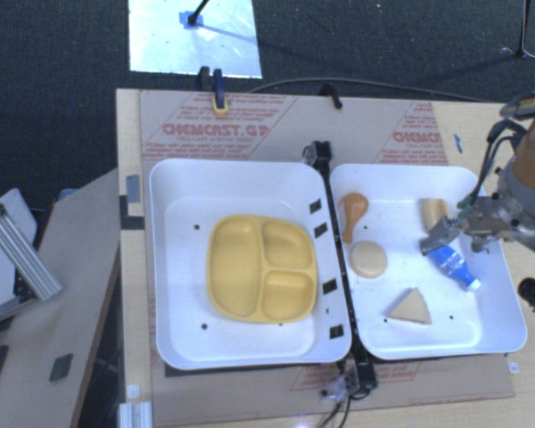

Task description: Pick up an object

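Your claw (446, 236) is hanging over the blue tube (452, 267), covering its top; grip state I cannot tell. Board lettering (216, 130) is reading "CHEMCAST GP".

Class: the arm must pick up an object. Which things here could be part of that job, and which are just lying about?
Part of the job:
gripper
blue tube
round biscuit
wedge
drumstick
tan roll
right bin

Lying about:
yellow tray in the left bin
clamp
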You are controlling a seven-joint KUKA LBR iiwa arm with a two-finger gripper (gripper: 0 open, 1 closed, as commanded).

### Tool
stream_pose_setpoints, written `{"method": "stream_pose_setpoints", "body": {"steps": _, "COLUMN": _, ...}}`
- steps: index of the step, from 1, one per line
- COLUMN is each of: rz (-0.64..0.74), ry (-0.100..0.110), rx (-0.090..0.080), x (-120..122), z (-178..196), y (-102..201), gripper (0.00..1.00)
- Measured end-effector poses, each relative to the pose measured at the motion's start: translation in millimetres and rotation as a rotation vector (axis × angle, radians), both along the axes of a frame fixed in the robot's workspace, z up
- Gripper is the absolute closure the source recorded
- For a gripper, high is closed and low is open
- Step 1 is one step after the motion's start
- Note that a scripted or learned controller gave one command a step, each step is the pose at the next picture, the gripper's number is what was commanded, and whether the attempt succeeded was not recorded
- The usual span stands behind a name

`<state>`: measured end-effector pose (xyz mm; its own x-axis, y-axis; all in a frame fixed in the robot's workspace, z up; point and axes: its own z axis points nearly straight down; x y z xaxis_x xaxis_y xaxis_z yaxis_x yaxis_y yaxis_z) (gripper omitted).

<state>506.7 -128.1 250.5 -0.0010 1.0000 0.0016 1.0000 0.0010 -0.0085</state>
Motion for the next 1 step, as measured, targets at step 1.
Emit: {"method": "stream_pose_setpoints", "body": {"steps": 1, "rz": 0.003, "ry": -0.011, "rx": -0.002, "x": 2.2, "z": 4.9, "y": 0.2, "gripper": 0.0}}
